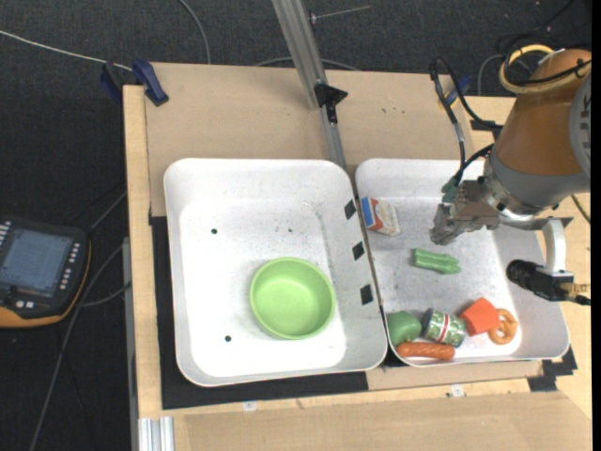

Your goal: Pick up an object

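Note:
My gripper hangs over the right bin, just above and right of a flat green block. Nothing shows between its fingers. A small red-and-white carton lies to its left near the bin's divider side. Along the right bin's front edge lie a green rounded piece, a small can, a red sausage-like piece, an orange-red block and a pretzel-shaped piece. The left bin holds a light green bowl.
A metal pole slants across the bench behind the bins. Black clips sit on the ridge between the bins. A black cable fitting juts from the arm over the right bin's right side. A handheld pendant lies off the bench at left.

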`<state>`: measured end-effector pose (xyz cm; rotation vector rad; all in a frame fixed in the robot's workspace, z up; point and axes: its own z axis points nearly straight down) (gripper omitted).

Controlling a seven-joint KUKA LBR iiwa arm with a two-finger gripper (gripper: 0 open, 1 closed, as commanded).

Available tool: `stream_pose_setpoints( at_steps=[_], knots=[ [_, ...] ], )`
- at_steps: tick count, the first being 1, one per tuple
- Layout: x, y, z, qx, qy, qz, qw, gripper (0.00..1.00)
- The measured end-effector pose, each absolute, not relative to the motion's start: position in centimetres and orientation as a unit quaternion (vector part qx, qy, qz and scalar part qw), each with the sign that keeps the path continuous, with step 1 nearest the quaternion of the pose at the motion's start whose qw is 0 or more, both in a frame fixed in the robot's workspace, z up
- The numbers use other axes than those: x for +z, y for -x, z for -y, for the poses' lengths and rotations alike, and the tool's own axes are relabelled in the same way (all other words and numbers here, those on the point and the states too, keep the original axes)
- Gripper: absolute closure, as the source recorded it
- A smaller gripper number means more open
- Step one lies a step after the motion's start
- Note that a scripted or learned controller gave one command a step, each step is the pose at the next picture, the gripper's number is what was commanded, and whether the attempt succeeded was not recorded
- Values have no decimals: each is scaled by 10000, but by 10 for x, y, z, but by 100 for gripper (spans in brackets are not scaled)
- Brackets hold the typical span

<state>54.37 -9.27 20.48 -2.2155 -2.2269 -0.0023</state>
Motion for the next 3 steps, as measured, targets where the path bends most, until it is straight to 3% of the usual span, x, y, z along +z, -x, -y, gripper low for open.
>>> stream_pose_setpoints(
  at_steps=[3],
  knots=[
    [236,-540,-73,-10,7052,7090,3,100]
  ],
)
